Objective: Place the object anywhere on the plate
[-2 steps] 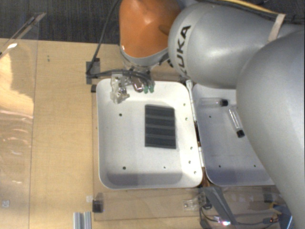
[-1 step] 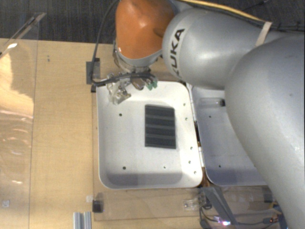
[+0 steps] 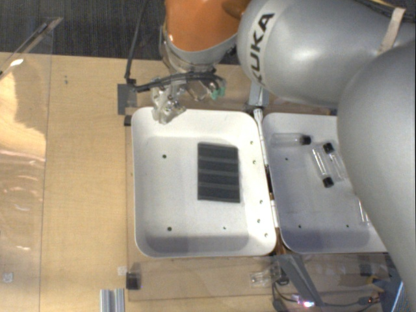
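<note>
The gripper [image 3: 166,109] hangs over the far-left corner of the left bin [image 3: 153,229]; whether its fingers are apart or together I cannot tell. A dark ribbed rectangular object [image 3: 218,172] lies flat in the middle of this bin.

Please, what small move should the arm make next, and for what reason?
Probably move the gripper toward the dark plate in the left bin. It sits over that bin's far left corner, away from the plate, so nothing could land on the plate from there.
</note>
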`<state>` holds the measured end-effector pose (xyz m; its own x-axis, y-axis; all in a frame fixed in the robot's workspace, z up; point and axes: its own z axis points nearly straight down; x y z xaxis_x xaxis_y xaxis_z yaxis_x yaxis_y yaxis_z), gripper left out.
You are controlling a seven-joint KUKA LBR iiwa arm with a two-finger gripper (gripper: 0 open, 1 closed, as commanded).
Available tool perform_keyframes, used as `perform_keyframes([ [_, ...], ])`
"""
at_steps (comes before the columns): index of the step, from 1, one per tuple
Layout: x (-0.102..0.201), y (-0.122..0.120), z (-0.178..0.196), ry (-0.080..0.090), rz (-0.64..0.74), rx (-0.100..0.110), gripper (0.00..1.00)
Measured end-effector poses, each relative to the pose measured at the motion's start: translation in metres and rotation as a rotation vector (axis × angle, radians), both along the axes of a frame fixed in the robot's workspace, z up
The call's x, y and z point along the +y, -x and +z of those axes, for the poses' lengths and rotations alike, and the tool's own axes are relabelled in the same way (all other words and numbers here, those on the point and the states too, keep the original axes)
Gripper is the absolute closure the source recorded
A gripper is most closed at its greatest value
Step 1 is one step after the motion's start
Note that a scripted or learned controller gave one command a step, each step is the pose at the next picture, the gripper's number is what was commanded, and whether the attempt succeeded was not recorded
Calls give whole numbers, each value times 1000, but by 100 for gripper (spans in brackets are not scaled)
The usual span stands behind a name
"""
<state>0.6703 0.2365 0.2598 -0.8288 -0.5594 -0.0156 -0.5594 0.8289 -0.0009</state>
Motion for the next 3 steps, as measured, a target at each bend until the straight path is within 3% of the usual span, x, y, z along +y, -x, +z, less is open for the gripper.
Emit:
perform_keyframes([
  [1, 1, -2, 14, -8, -4, -10, 100],
  [2, -1, 0, 67, -3, -381, 2, 100],
  [3, 0, 1, 43, 0, -238, 4, 100],
])
